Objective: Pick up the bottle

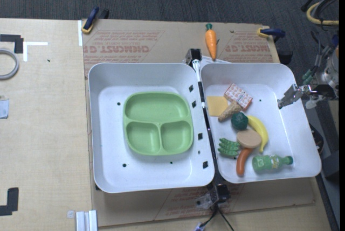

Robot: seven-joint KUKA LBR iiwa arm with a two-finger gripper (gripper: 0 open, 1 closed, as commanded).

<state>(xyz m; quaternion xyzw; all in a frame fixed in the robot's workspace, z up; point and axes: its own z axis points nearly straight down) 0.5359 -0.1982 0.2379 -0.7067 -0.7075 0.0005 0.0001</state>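
Lying bottle in right bin

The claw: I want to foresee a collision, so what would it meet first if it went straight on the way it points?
The claw points left over the right bin. Going on, it would probably meet the cracker first, though depth is unclear.

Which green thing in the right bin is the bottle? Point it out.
The bottle is the green one lying on its side at the bin's front edge, right of the sausage. The other green toys, the round one and the leafy one, sit further left.
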